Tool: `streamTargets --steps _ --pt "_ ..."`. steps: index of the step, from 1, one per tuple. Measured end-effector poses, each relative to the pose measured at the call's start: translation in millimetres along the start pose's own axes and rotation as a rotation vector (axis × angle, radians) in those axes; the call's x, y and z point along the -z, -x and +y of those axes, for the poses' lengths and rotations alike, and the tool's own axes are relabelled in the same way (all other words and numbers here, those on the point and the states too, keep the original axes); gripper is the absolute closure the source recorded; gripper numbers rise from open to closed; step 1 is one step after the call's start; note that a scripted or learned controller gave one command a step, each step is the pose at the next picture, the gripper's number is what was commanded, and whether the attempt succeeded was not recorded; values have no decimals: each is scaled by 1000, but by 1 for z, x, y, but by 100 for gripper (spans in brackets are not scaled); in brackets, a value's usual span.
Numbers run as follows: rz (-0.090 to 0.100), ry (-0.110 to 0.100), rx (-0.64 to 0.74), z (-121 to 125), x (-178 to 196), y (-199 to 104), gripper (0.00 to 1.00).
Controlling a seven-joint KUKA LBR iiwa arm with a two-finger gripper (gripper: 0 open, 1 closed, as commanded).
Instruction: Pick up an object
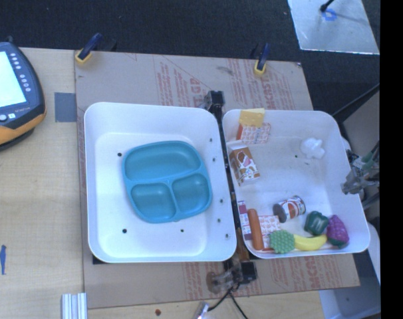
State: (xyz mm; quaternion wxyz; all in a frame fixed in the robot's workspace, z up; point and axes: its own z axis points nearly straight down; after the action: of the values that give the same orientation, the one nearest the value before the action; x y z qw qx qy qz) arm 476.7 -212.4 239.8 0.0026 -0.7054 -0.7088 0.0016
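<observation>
The right bin [334,121] holds several toy foods. A yellow cheese block [252,117] and a small packet [255,135] lie at its far left corner, with a brown snack packet [244,165] below them. A white lump [312,147] sits toward the far right. Along the near side are a small can [292,208], a hot dog [255,227], a green bumpy ball [281,242], a banana [310,242], a green pepper [316,222] and purple grapes [337,231]. My gripper [361,175] hangs at the bin's right rim, apart from all of these.
The left bin [95,178] holds a blue divided plate [166,180]. A pendant with a screen [8,95] lies at the bench's far left. Clamps [87,48] [261,57] grip the cardboard's far edge.
</observation>
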Motion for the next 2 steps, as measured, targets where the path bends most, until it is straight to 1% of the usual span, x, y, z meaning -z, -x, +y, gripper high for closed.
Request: streamTargets --steps 1,2 --pt "0 1 0 0 20 0 100" --pt "-1 2 0 0 21 0 100"
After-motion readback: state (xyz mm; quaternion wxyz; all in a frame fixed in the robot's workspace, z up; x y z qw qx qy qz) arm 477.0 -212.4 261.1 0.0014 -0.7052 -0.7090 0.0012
